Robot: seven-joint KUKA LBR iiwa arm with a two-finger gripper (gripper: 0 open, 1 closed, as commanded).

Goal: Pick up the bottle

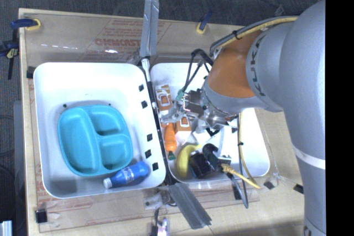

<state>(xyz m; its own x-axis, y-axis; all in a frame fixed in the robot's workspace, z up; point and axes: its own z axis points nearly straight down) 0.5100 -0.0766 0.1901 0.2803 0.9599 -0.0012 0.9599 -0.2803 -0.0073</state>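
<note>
Overhead, the jaws sit low over the right bin (pixel 257 146), close to the wall it shares with its neighbour, and whether they are released or clenched cannot be told from this angle, since the wrist and its cabling crowd them; nothing can be seen held between them; just below them an orange carrot (pixel 171 140) lies lengthwise along that shared wall, with a yellow banana (pixel 184 158) just beside its lower end, curving toward the bin's near corner; above the jaws, a small orange-and-white carton (pixel 162 96) lies against the same wall; the grey arm (pixel 287 63), its orange band turned toward the camera, reaches in from the right and covers much of the right bin; the bottle (pixel 128 174), blue with a white cap, lies on its side in the left bin (pixel 44 96), well apart from the jaws, near that bin's near right corner, cap pointing left, just beside the lower edge of a turquoise divided plate (pixel 94 138) that takes up the middle of the bin; both bins rest on a brown surface (pixel 83 36), with blue clamps (pixel 25 24) at its far edge.
</note>
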